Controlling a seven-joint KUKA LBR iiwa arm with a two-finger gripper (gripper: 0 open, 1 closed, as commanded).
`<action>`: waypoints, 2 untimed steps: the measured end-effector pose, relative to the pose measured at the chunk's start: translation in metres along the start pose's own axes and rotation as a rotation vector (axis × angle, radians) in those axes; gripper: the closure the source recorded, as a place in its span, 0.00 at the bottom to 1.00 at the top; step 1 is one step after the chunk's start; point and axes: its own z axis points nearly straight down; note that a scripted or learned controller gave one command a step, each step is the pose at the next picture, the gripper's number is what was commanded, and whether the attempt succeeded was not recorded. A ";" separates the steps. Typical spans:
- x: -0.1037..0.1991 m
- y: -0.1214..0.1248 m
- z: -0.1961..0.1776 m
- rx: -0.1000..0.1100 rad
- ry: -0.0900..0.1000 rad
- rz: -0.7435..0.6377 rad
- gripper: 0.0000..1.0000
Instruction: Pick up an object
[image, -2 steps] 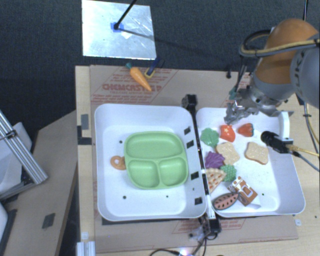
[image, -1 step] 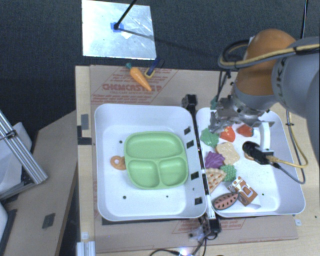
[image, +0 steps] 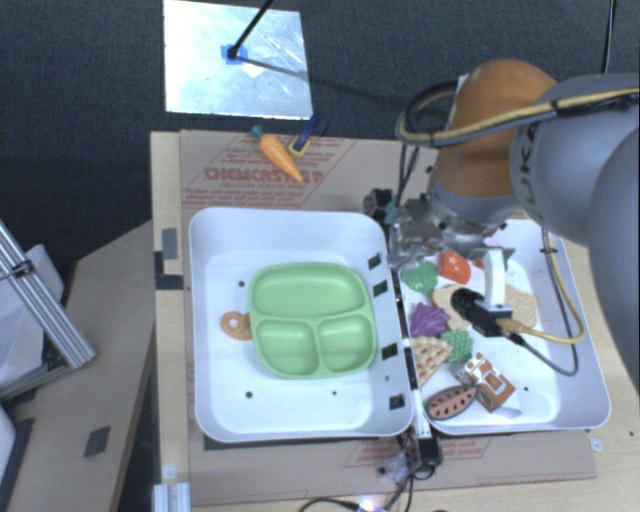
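Two white bins (image: 215, 400) of smooth, slightly glossy plastic rest on matt brown printed cardboard (image: 330, 160). The green divided plate (image: 312, 318) appears as satin-finish plastic. The arm's grey casing (image: 590, 170) looks matt; its orange band (image: 490, 120) is smooth with a faint sheen. The sheet (image: 235, 60) behind appears crinkled, reflective foil.

Red print on cardboard sheet (image: 330, 160) under bins: approx. "CHEMCAST"; rest illegible. Smaller lines unreadable.

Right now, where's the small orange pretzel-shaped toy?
The small orange pretzel-shaped toy lies on the floor of the left white bin, right against the left edge of the green three-compartment plastic tray, far from the grey arm's gripper.
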 end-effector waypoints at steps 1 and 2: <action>0.047 -0.029 -0.006 0.002 0.000 0.001 1.00; 0.050 -0.024 -0.003 -0.001 -0.002 0.004 1.00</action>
